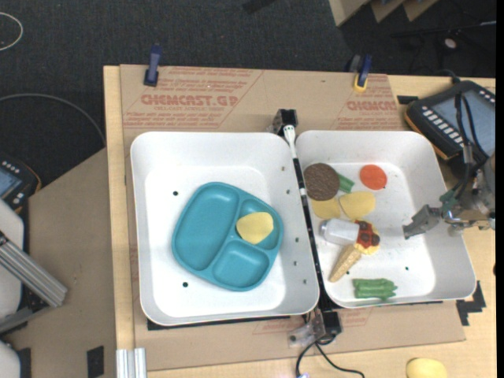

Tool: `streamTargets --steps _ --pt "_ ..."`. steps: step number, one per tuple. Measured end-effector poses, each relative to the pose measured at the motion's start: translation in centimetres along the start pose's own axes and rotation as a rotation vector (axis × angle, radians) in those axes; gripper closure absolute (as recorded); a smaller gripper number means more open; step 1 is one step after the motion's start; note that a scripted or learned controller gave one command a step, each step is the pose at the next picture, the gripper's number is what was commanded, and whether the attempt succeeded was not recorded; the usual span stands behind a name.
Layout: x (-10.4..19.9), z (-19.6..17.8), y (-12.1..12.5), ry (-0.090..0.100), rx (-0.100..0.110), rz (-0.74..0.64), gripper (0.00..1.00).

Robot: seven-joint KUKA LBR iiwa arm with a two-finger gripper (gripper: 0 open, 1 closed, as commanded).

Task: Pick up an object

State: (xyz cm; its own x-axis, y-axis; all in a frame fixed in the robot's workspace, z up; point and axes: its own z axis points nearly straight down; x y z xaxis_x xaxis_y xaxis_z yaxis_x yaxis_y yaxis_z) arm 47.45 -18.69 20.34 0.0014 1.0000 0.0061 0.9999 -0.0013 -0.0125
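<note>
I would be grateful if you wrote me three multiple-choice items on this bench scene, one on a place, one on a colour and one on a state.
1. Where does the teal tray lie?
A. in the left bin
B. in the right bin
C. on the cardboard

2. What colour is the round flat piece near the right bin's far side?
A. blue
B. orange
C. white

3. How does the end effector stand to the objects?
A. apart from them, over the right bin's right side
B. gripping the green piece
C. resting on the tray

Key: 1 A, the tray fills the left bin's middle. 2 B, it is plainly orange. 3 A, bare white floor separates it from the nearest toys.
</note>
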Motion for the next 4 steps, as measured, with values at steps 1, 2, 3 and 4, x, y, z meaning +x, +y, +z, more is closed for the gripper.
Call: streamTargets --steps 1,2,3,4 --pt "4.1 -15.0 0.5 -0.010 -0.031 -0.009 0.00" --pt "3.8 -15.2 0.4 -0.009 -0.018 -0.003 1.00" --pt "8.1 -32.2 0.1 -0.010 -0.035 -0.007 1.00" --pt "22.7 -33.1 0.1 -0.003 -0.018 -0.018 1.00"
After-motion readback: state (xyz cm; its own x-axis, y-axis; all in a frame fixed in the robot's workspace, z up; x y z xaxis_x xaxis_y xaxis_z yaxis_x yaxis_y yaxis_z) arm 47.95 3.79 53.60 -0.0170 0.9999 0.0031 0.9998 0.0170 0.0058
